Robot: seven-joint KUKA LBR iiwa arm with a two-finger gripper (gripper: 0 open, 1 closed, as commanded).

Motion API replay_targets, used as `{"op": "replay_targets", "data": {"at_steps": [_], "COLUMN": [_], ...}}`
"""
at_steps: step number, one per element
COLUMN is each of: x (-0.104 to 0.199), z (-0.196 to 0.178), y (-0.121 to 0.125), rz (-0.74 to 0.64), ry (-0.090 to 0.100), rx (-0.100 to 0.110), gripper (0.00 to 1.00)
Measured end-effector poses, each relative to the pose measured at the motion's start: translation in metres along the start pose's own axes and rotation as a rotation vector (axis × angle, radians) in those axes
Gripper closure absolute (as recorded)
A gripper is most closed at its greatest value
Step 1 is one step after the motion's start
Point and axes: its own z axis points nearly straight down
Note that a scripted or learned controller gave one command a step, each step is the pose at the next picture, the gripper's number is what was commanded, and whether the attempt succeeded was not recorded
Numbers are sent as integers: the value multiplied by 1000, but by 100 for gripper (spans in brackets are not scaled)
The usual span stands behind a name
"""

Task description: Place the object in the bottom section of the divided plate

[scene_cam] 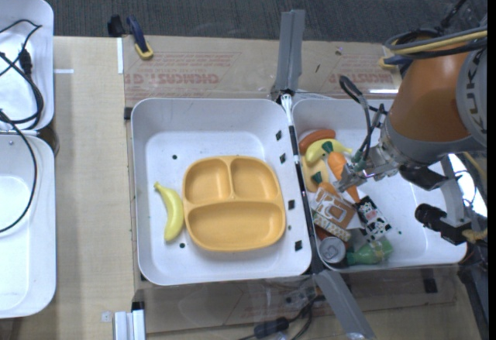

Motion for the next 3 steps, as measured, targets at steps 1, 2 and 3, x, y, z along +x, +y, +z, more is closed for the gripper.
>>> {"op": "replay_targets", "data": {"at_steps": [1,2,3], "x": [61,118,117], "z": [0,0,0], "y": [-22,-6,-6], "rz": [156,176,177], "ry": [0,-1,-1], "rx": [0,0,-1], "gripper": [100,100,0]}}
